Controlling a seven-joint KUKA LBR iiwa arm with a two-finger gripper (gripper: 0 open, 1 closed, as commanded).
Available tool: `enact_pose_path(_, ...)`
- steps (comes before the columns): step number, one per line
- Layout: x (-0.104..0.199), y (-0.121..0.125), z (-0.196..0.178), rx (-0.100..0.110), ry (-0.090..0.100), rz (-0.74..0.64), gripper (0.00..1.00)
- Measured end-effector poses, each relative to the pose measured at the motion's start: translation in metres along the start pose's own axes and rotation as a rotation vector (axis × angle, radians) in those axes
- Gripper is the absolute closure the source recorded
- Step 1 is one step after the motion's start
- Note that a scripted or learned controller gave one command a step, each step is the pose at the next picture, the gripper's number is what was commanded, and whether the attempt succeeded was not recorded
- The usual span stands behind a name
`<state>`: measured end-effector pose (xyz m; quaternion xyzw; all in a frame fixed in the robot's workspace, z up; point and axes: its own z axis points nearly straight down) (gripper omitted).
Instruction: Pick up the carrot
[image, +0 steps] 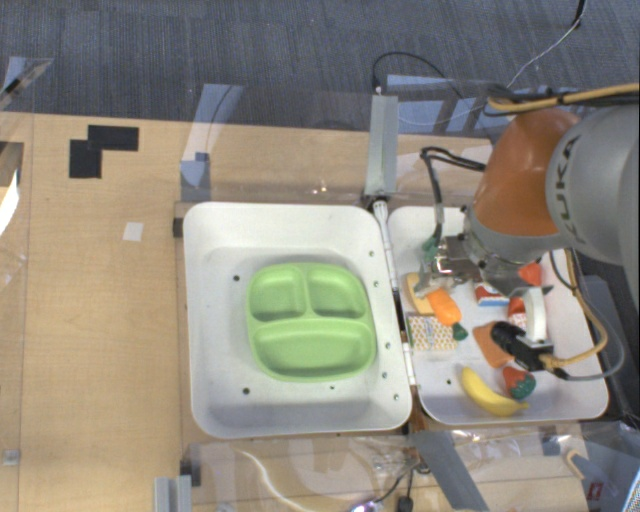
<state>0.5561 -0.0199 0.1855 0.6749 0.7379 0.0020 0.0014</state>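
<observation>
Carrot (444, 306) — lying slantwise in the right bin (590, 400), left part, beside a patterned packet (430, 334). Gripper (447, 268) just above it; finger spread cannot be told — straddle the carrot's width before closing.

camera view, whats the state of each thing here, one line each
carrot: lying in the right bin, just under the pincer, not lifted
pincer: low over the carrot, grip hidden
banana: lying flat near the right bin's front edge
green plate: right way up in the left bin, nothing in its sections
left bin: holds the plate
right bin: crowded with toy food
</observation>
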Motion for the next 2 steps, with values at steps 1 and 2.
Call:
enact_pose_path(1,0.035,0.055,0.001,0.002,0.0,-0.08,1.0)
enact_pose_path(2,0.023,0.106,0.0,-0.001,-0.001,-0.273,1.0)
